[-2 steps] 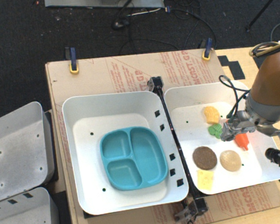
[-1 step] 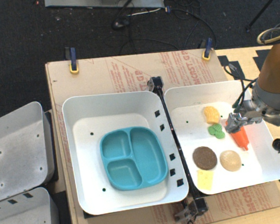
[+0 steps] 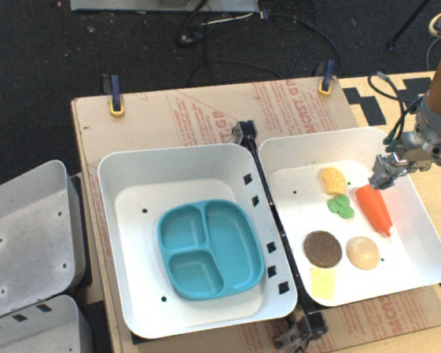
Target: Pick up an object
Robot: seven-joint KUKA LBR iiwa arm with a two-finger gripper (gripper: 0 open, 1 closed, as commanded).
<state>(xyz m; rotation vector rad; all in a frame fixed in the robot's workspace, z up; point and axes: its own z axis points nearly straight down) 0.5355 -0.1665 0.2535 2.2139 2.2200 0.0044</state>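
1. Dark carpet strewn with cables surrounds a counter [image 3: 166,118] topped with printed cardboard, clamped at its far edge by two yellow clips [image 3: 116,104].
2. Two shallow white bins sit side by side on it: the left bin [image 3: 123,222] carries a teal divided tray [image 3: 210,248] with three compartments.
3. Food toys are scattered in the right bin [image 3: 420,260]: an orange carrot [image 3: 374,210] lying lengthwise near the right wall, a small yellow corn piece [image 3: 332,180] towards the far side, a green leafy piece [image 3: 340,207] just below it, a brown round cookie [image 3: 322,248], a pale beige round piece [image 3: 363,252] beside it, and a flat yellow slice [image 3: 324,283] at the near edge.
4. Reaching in from the right, the grey arm's gripper [image 3: 382,176] hangs at the carrot's upper end, close to or touching it; whether its fingers are spread or closed cannot be told at this angle.
5. Nothing is visibly lifted; the carrot lies on the bin floor.
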